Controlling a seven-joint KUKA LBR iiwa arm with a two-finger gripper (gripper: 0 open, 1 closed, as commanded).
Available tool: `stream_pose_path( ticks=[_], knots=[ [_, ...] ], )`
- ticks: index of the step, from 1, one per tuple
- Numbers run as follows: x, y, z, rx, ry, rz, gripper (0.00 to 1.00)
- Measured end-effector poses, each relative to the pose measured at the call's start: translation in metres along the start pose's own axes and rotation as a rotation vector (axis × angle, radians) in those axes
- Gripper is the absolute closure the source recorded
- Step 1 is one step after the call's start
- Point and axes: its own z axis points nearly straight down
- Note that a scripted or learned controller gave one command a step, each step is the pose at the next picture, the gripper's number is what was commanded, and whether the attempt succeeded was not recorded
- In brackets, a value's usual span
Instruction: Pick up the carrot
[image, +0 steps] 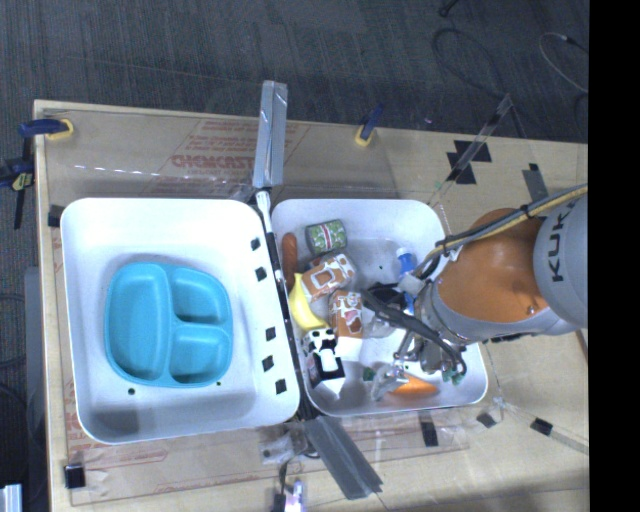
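Observation:
The carrot (414, 389) is a small orange piece with a green tip, lying along the front wall of the right bin (470, 385). My gripper (428, 362) hangs directly over it, low in the bin and just behind the carrot. The dark gripper body and cables cover part of the carrot's top edge. The arm's orange band (492, 280) sits above the bin's right side.
The right bin also holds a green can (326, 236), a sausage (289, 254), brown snack packets (332, 274), a yellow banana (302, 305), a black-and-white item (325, 355) and a blue-capped object (405, 263). A blue divided plate (170, 322) lies in the left bin (85, 230).

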Motion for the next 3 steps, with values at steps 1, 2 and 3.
stream_pose_path(
  ticks=[1,2,3],
  knots=[
    [0.0,0.0,-0.008,0.0,0.001,-0.001,0.0],
    [0.0,0.001,-0.015,-0.001,0.005,-0.004,1.0],
    [0.0,0.002,-0.023,-0.002,0.009,-0.006,1.0]
  ],
)
